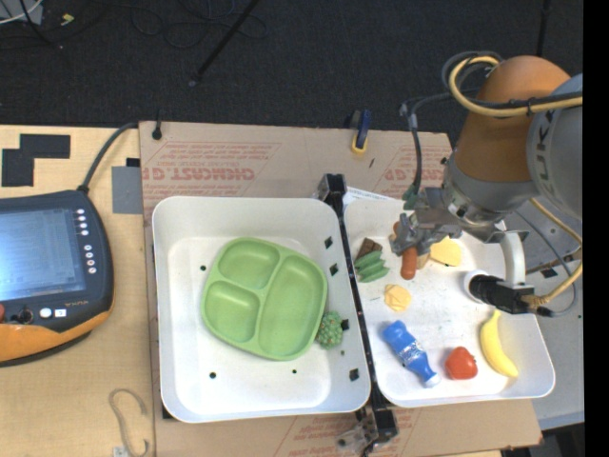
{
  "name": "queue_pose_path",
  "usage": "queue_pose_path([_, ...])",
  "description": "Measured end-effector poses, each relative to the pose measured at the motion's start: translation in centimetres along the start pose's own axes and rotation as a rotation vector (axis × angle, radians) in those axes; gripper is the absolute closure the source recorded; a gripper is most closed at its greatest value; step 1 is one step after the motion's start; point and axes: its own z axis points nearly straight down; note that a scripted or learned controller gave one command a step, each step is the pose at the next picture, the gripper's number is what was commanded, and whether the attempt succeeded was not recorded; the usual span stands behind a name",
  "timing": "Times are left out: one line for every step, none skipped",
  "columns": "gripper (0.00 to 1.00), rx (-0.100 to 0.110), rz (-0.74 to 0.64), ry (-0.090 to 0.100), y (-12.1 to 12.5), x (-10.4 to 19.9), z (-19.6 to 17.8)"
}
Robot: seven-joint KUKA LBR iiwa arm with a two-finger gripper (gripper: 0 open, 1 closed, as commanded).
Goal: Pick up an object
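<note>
My gripper [411, 238] hangs over the upper left part of the right bin [533, 381]. Directly under its tip is a small orange-red sausage-shaped piece [409, 265], lying or hanging lengthwise; I cannot tell whether it is gripped. Beside it are a yellow wedge [446, 252], a brown piece [368, 249] and a green pod [372, 268]. Further forward lie a pale yellow lump [397, 298], a blue bottle [409, 351], a red tomato-like piece [461, 363] and a banana [497, 345].
The left bin [181, 369] holds a green divided plate [264, 298] with a small green bunch [330, 330] against its right edge. A black divider [347, 284] runs between the bins. A tablet-like pendant [48, 265] lies left of the bench.
</note>
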Motion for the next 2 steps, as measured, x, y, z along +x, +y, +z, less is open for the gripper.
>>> queue_pose_path([1.00, 0.000, -0.001, 0.000, 2.5, 5.1, 1.5])
queue_pose_path([1.00, 0.000, -0.001, 0.000, 4.5, 10.0, 2.4])
